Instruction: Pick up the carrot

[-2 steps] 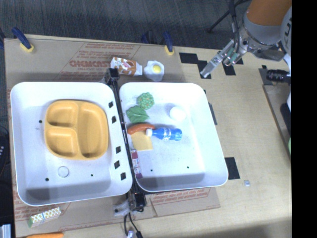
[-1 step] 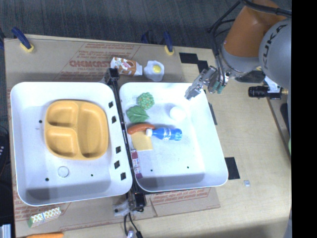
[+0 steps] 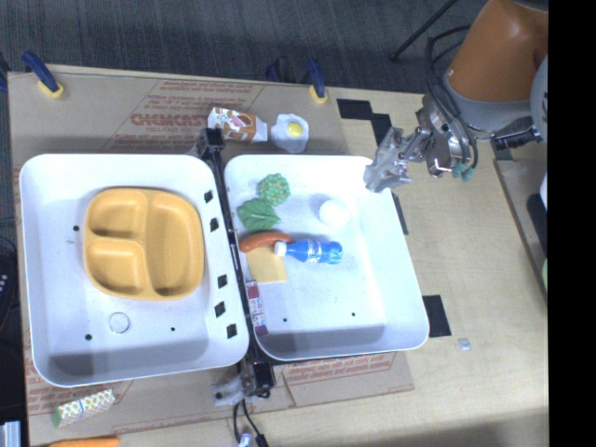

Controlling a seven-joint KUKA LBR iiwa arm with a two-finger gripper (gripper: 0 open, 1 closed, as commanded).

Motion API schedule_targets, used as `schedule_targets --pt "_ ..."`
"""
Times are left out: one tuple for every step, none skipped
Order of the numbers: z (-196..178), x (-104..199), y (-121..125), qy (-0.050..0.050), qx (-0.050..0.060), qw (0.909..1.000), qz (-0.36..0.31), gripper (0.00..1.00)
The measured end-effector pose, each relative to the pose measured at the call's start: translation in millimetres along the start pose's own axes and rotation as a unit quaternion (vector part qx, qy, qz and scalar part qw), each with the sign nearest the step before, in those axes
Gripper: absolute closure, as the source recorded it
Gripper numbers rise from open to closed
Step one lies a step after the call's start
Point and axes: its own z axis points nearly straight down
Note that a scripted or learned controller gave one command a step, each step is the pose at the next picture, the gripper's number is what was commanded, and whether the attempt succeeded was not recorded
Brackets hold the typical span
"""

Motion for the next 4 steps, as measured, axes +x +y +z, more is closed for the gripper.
schedule_targets --pt "-22.2 33.6 -4.6 0.002 -0.001 0.9881 -0.154 1.00" --pt "-27.6 39.1 -5.3 0.000 -0.001 0.9416 -0.337 1.00" --pt "21.2 113.6 -15.6 0.002 -0.002 0.9054 -0.425 1.00" --pt "-27.7 124.2 -17.3 0.000 -0.001 0.8492 -0.528 1.00"
